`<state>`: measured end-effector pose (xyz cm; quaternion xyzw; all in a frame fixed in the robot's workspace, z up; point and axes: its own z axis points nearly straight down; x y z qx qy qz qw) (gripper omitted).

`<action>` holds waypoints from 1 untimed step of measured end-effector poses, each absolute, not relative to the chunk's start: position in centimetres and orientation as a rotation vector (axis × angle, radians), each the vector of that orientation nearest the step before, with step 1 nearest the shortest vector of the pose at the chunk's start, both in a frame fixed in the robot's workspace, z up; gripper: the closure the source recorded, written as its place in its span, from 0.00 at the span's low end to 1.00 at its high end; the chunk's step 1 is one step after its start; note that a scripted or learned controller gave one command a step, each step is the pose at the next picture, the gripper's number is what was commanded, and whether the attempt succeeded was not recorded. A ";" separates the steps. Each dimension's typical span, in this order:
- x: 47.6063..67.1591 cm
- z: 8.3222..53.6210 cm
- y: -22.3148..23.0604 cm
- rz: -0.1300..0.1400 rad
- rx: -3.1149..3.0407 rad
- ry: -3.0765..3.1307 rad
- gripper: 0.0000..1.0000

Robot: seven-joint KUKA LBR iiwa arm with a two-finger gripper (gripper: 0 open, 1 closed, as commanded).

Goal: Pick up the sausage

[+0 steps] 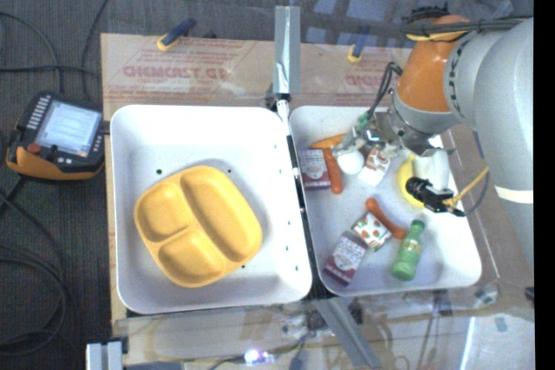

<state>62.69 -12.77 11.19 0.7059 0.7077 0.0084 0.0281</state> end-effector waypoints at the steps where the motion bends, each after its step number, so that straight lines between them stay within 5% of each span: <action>1: 64.2 11.2 -11.0 0.038 2.387 1.964 0.00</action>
